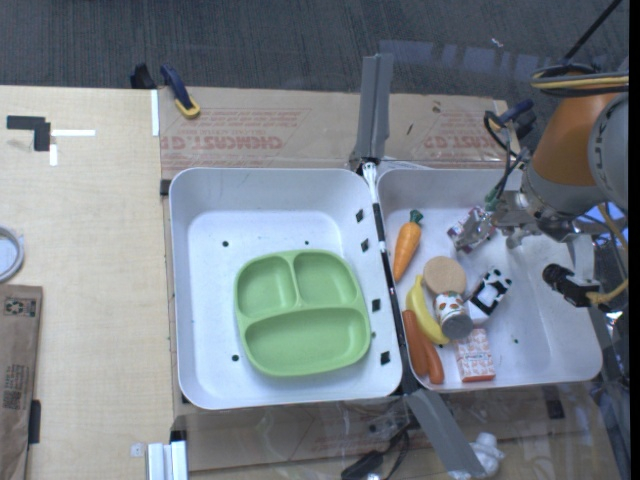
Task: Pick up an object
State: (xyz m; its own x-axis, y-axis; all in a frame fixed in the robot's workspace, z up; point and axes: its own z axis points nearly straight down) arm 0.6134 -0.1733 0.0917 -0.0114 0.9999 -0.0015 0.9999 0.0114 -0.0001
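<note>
Two shallow white bins sit side by side on the bench. The left bin (pixel 200 268) holds a green divided plate (pixel 302 311) lying flat near its centre. The right bin (pixel 560 353) holds a cluster of small objects along its left half: a toy carrot (pixel 405 247) near the dividing wall, a tan round piece (pixel 444 274) just beside it, a banana (pixel 424 314) below, a small can (pixel 453 317) touching the banana, a red-orange sausage-shaped piece (pixel 424 348) along the wall, a pink and white packet (pixel 476 355) near the front edge, and a black and white item (pixel 490 292) to the right of the can. The arm (pixel 575 148) enters from the right, and its gripper (pixel 470 230) hangs over the upper part of the right bin, apart from the objects. Whether the jaws are open or closed cannot be told from this view; nothing is seen between them.
</note>
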